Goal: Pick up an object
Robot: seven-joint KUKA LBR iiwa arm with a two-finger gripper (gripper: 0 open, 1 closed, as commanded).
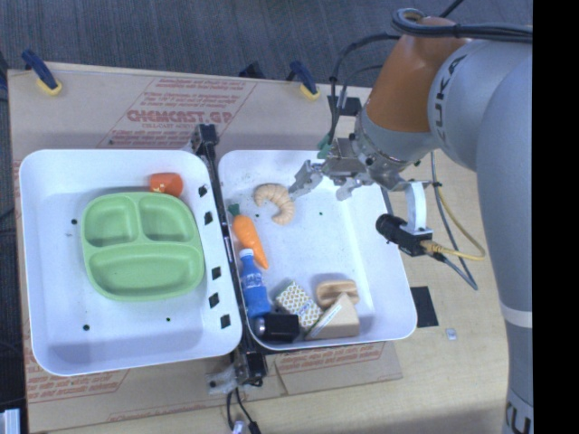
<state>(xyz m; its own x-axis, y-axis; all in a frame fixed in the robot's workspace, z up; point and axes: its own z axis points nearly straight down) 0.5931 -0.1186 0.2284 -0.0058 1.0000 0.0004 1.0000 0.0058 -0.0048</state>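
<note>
My gripper [326, 183] hangs over the far part of the right bin [380, 269], open, with nothing between its fingers. A tan croissant [276, 202] lies just to its left on the bin floor, apart from the fingertips. An orange carrot [249, 240] and a blue bottle [252, 283] lie along the bin's left wall. At the near edge sit a black object [280, 326], a checkered block [297, 298], a bread roll [336, 289] and a tan wedge [341, 320].
The left bin [41, 242] holds a green divided plate [142, 245] and a small red-orange fruit [166, 184] behind it. A black divider with clips [215, 224] runs between the bins. Cables [452, 233] hang off the wrist at the right bin's right edge.
</note>
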